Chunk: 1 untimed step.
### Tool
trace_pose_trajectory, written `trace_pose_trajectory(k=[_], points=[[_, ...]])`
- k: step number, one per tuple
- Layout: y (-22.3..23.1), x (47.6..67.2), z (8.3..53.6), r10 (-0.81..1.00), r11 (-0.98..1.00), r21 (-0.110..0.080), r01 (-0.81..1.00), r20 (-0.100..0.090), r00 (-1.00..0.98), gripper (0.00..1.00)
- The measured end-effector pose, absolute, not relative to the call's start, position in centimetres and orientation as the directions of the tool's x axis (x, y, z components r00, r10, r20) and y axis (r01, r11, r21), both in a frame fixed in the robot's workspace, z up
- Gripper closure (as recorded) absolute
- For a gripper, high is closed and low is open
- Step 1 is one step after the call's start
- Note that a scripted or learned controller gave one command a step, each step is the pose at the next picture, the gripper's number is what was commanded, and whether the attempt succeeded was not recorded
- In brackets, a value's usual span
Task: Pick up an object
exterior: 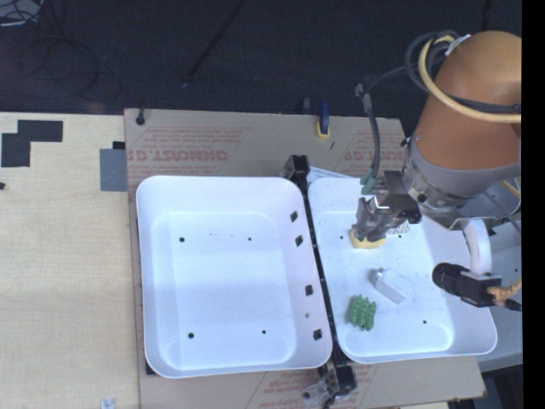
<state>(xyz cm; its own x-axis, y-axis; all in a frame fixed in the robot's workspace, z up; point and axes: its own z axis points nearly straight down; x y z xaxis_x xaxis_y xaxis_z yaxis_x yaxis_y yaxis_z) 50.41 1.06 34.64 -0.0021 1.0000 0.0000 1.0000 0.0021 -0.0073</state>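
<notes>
Fingers (368, 225): dark and pointing down, their tips right at the yellow block; from this angle I cannot tell how far apart they are or whether they grip it.
Gripper (372, 231): low in the right bin, in its upper middle part.
Yellow block (368, 242): small and pale yellow, on the floor of the right bin, showing just below the fingertips and partly covered by them.
Green piece (361, 312): knobbly, on the right bin's floor near its lower edge, well apart from the gripper.
Grey piece (389, 286): small and pale, tilted, between the yellow block and the green piece, a little to the right.
Right bin (426, 354): white and shallow, with all three things in it.
Left bin (221, 271): white, touching the right bin along the middle divide.
Arm (468, 100): grey with an orange band, leaning in over the right bin's upper right corner.
</notes>
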Motion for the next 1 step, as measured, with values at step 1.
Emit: trace_pose_trajectory(k=[1], points=[[0.98, 50.42, 35.54, 1.000, 0.004, -0.011, 1.000, 0.000, -0.004, 1.00]])
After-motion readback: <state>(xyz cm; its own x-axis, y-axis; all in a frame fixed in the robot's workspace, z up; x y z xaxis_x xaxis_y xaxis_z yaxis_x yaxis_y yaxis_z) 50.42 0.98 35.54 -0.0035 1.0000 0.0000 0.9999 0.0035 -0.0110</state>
